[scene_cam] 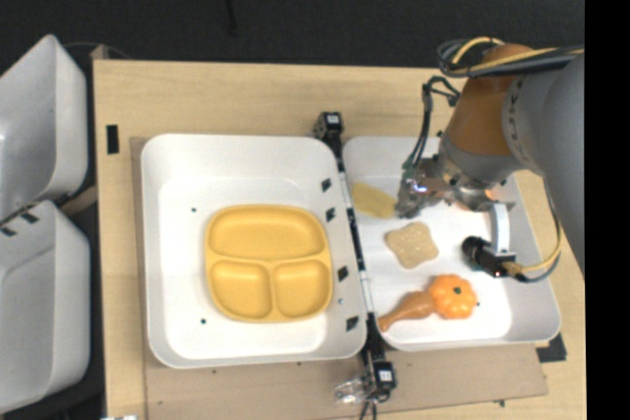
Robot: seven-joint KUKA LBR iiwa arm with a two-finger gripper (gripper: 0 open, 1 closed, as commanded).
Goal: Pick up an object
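Note:
The right bin (532,310) holds three objects. A tan, bread-like piece (411,245) lies near its middle. A flat pale yellow piece (372,200) rests against the left wall. An orange gourd with a tan neck (437,300) lies near the front. My gripper (413,197) hangs low over the bin's upper middle, just above the tan piece and right of the yellow one. The wrist hides its fingers, and I see nothing between them.
The left bin (167,172) carries a yellow divided plate (268,262) in its middle. A ridge with black clips (346,231) separates the bins. The grey arm with its orange band (487,118) and cables covers the right bin's back right. White bulky shapes (39,211) stand off the bench's left.

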